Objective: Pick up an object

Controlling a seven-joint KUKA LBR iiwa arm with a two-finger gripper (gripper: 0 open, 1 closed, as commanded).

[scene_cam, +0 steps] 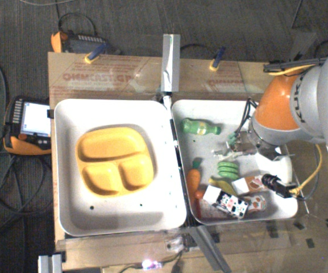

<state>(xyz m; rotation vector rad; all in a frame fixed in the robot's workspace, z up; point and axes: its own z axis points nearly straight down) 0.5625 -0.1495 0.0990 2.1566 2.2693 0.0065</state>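
Your hand [236, 147] low in right bin [289, 212], above sliced cucumber [228, 168], near green bottle [199, 128]; grip state unreadable.

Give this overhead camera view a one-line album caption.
Robot arm's tool hovers over toy groceries in the right bin; a yellow divided tray fills the left bin.

On the counter [112, 75], two bins sit side by side. The left bin [67, 169] holds a divided tray [115, 159]. The right bin [181, 118] holds a bottle [200, 128] at its far end, a carrot [193, 179] by its left wall and a box [225, 202] at its near end.
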